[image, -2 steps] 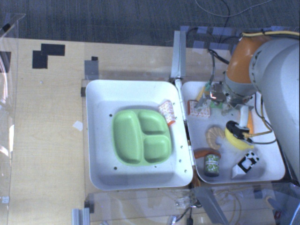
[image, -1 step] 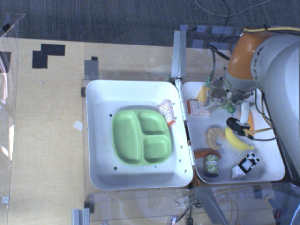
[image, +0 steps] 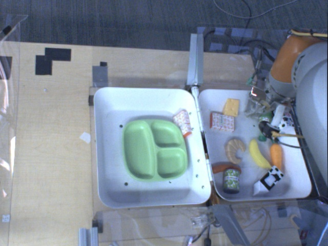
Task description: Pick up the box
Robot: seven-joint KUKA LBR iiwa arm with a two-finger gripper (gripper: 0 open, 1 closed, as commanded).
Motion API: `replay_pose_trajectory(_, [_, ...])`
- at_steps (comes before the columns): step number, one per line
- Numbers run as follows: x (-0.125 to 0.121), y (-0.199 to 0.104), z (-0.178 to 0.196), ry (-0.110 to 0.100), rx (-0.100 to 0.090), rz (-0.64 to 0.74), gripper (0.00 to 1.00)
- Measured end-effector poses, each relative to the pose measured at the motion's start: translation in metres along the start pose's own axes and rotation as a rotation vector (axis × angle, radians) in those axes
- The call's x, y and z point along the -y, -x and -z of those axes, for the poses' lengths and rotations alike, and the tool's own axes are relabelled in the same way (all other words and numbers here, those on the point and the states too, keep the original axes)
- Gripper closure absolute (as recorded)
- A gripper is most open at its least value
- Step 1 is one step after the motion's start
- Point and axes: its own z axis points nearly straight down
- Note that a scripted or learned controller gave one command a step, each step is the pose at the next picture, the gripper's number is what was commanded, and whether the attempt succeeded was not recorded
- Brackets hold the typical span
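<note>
While gripper (image: 266, 118) sits at right bin's (image: 306, 188) far right w/ grip state unclear, I fear it'll snag banana (image: 259, 154), not box (image: 222, 121).

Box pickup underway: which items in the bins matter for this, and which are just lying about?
Job: box in the right bin; gripper near that bin's far right.

Lying about: cracker, croissant, banana, carrot, jar, green tray, packet.
</note>
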Motion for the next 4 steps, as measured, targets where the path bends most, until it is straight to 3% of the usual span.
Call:
replay_pose_trajectory(1, [0.002, -0.009, 0.001, -0.002, -0.01, 0.009, 0.0])
replay_pose_trajectory(2, [-0.001, -0.007, 0.001, -0.016, -0.019, -0.009, 0.0])
replay_pose_trajectory(3, [0.029, -0.064, 0.001, -0.01, 0.009, -0.186, 0.0])
replay_pose_trajectory(4, [0.035, -0.075, 0.002, -0.012, 0.012, -0.376, 0.0])
